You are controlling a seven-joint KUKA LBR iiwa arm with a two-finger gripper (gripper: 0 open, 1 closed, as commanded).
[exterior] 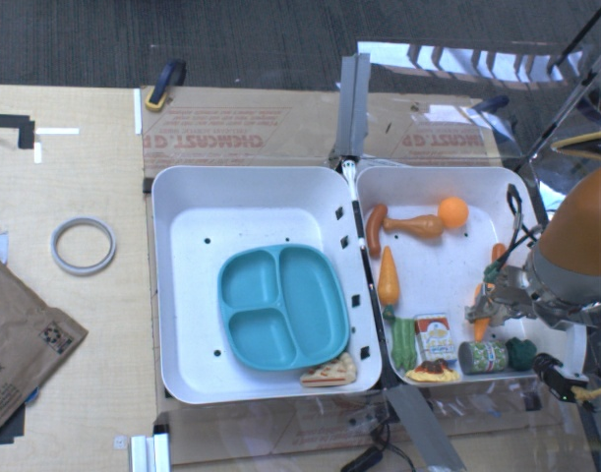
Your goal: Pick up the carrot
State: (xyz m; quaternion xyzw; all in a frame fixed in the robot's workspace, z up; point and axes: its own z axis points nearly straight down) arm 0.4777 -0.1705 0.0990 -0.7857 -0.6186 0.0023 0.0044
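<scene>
Pale wooden counter (64,155) fills the left of the frame, carrying a grey tape ring (84,245). Next come 2 shallow white bins: the left bin (182,205) holds a teal 3-compartment plate (283,306), and the right bin (418,180) holds the tapered orange carrot (389,276) close to its left wall. The carrot's long axis runs up and down the frame, thick end lower. At the right bin's right edge sits the gripper (489,306), whether spread or closed I cannot tell. The carrot lies to its left and slightly higher in frame, apart from it.
</scene>
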